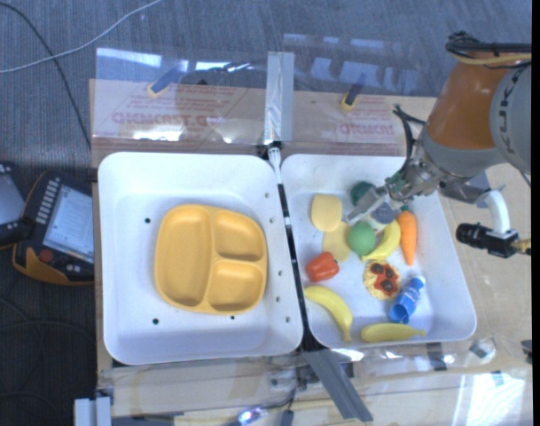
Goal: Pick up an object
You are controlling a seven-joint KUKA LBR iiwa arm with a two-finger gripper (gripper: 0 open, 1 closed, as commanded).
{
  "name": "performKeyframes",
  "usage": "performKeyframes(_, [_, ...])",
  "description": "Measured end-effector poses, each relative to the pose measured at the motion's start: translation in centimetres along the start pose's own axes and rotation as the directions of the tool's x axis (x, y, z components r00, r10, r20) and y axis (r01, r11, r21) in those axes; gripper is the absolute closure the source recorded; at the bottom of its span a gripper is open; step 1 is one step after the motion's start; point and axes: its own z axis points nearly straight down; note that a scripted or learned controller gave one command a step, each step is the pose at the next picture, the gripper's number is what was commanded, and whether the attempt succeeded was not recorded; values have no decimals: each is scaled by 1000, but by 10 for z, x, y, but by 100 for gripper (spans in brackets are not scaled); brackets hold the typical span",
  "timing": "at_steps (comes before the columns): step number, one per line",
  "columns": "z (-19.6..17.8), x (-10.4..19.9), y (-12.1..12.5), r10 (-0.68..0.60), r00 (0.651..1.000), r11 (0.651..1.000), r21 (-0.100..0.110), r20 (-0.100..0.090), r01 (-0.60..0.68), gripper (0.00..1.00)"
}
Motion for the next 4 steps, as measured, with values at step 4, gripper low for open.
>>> performKeyframes(4, [-12, -55, 11, -423, 906, 906, 0, 5, 423, 0])
